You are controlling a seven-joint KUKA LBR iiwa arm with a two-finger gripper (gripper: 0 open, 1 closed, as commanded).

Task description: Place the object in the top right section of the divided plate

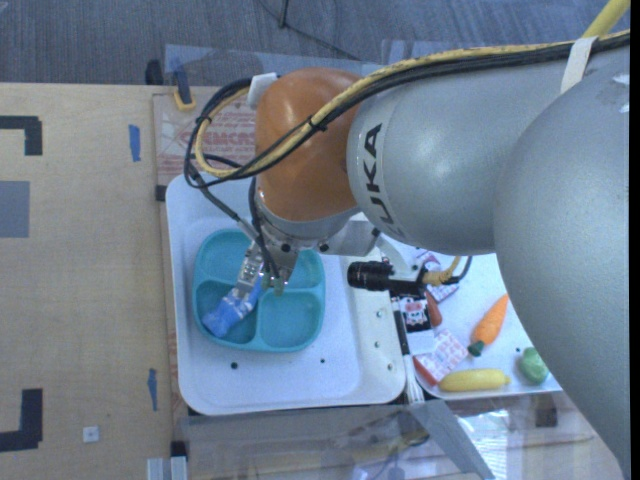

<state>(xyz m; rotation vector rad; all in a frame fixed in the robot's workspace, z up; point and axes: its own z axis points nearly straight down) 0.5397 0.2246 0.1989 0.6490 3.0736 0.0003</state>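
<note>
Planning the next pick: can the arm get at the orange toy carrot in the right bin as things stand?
Probably yes. The orange toy carrot lies uncovered in the right white bin, apart from the yellow banana, though the end effector sits over the teal divided plate.

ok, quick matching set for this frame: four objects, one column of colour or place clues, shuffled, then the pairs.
Things:
1. divided plastic plate
2. carrot-shaped toy
3. banana-shaped toy
4. small crumpled object

Clues:
A. yellow, right bin, near its lower edge
B. blue, lying in the plate's lower left section
C. turquoise, in the left bin
D. orange, right bin, above the yellow toy

Pairs: 1-C, 2-D, 3-A, 4-B
</note>
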